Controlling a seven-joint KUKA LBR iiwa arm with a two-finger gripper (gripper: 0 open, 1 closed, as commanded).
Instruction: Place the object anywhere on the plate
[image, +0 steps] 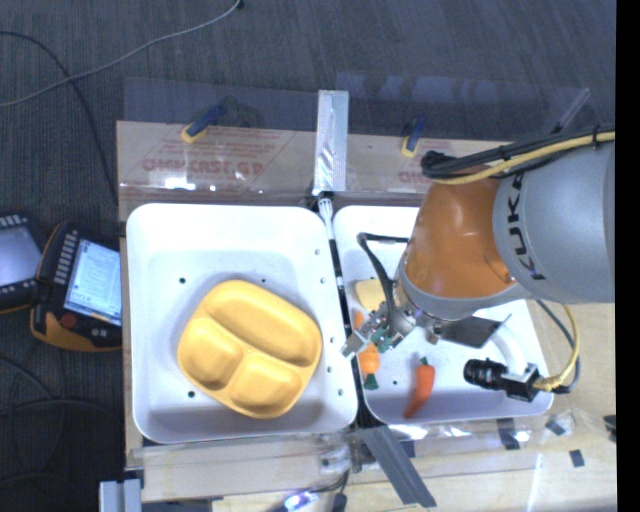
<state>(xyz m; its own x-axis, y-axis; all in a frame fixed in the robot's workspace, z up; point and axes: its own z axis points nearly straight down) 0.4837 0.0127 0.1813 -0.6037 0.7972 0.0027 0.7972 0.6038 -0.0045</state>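
Camera view, nearest edge first: in the right bin (540, 385) a toy carrot (420, 386) lies loose on the white floor, well apart from the plate; a second, smaller orange piece with a green end (369, 363) lies just under the gripper (377, 335); I judge this one is the object being tried for, because the arm leans down over it; whether the gripper is closed on it, I cannot tell, since the wrist hides that part. Beside it, over the divider, the yellow divided plate (250, 345) sits in the left bin (160, 250), bare and ready to receive; the object is therefore not yet placed. Farther back, a blue clamp (204, 121) holds the cardboard sheet (215, 155).
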